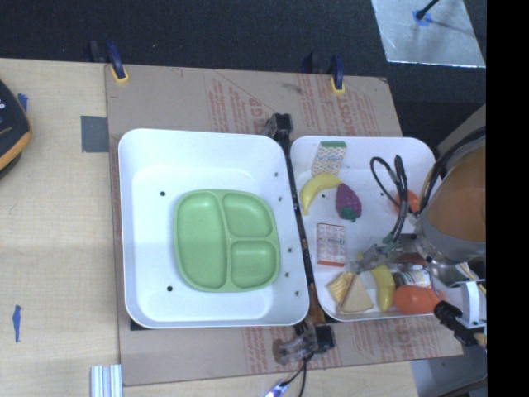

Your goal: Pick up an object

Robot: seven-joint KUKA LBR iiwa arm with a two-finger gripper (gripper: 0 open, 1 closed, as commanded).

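Gripper sits low in the right bin, down among the toy food near that bin's front right corner, with the grey arm and its orange band bulking in from the right above it. How far the tool is open, and whether it has hold of anything, cannot be told: its tip is lost in clutter and cable.

Just in front of the gripper lies a yellow piece, and beside that, to the gripper's front left, a pale sandwich wedge. An orange-red piece lies to the front right, under the wrist. To the left of the gripper is a small card with red print. Beyond it, toward the bin's far side, are a purple bunch of grapes, a banana and a small patterned packet. A loop of black cable hangs over the bin just behind the gripper.

Well to the left, across the divide, the left bin holds a green divided plate with three compartments. Both bins rest on a cardboard sheet clamped to the wooden bench.
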